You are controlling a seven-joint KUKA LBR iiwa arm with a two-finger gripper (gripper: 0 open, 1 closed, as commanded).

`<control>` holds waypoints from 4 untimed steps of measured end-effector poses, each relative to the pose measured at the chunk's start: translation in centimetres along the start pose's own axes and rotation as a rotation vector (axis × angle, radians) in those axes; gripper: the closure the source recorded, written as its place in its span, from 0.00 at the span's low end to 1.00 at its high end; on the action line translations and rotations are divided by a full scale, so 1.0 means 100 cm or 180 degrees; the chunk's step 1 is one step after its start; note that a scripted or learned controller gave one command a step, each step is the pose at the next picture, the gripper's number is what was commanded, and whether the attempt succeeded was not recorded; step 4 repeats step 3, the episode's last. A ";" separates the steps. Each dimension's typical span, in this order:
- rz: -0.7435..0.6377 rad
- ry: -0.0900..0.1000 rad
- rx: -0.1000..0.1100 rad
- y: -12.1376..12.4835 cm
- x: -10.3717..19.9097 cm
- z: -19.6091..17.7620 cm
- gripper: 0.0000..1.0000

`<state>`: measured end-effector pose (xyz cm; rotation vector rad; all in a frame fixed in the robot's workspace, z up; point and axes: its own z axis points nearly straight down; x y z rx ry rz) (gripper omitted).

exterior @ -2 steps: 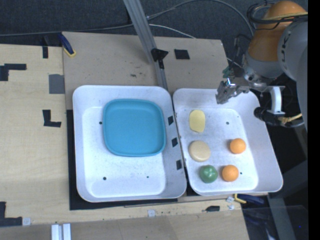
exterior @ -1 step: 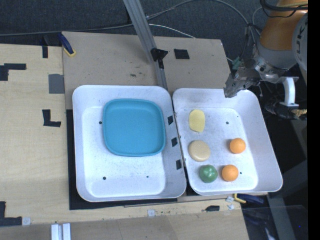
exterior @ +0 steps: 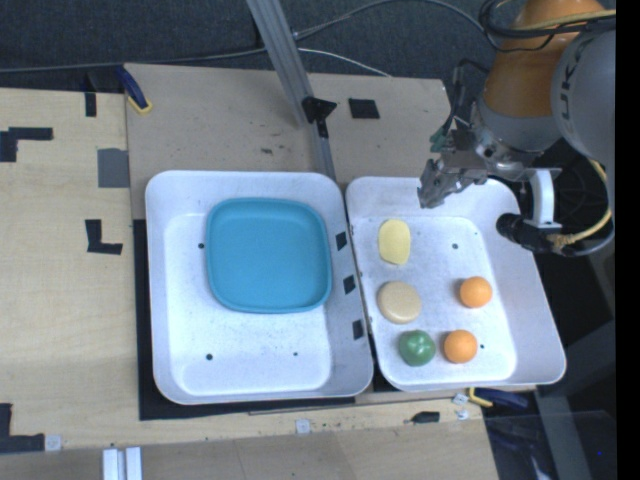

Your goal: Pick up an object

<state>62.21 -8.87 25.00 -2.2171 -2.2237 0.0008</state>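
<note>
Objects for picking are all sitting in the right bin (exterior: 530, 363), none lifted yet. Going left to right: the worktop (exterior: 60, 268) is lying bare on the far left apart from dark tape marks. The left bin (exterior: 165, 368) is holding just a blue plate (exterior: 268, 254), lying flat and filling most of the bin's far half. Right bin next, touching or nearly touching the left one along the shared edge. Inside it: a pale yellow oval piece (exterior: 394, 241) at the far left of the bin, a beige round piece (exterior: 399, 301) just near of that, a green ball (exterior: 416, 347) at the near edge, an orange ball (exterior: 459, 346) just beside the green one, and a second orange ball (exterior: 475, 292) farther right, standing apart.

The gripper (exterior: 438, 190) is hovering over the far edge of the right bin, a little to the right of and beyond the yellow piece, touching nothing. Can't tell whether the jaws are open or closed; they are too dark and small here. Nothing visible between them.

Progress: looks like the approach stage only. Descent, closing and lift all seem left to do.

Room: yellow piece is nearest and has clear floor on its right side, but is sitting close to the bin's left wall. Green and orange balls are sitting close together near the near wall, so tighter there. Lone orange ball has open space all round, likely the easiest pick.
</note>
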 end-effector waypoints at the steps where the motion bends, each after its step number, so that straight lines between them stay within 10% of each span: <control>1: -0.0006 0.0001 -0.0004 -0.004 0.056 -0.005 1.00; 3: -0.0004 0.0000 0.0000 -0.020 0.154 -0.002 1.00; 4: -0.0004 0.0000 0.0000 -0.020 0.154 -0.002 1.00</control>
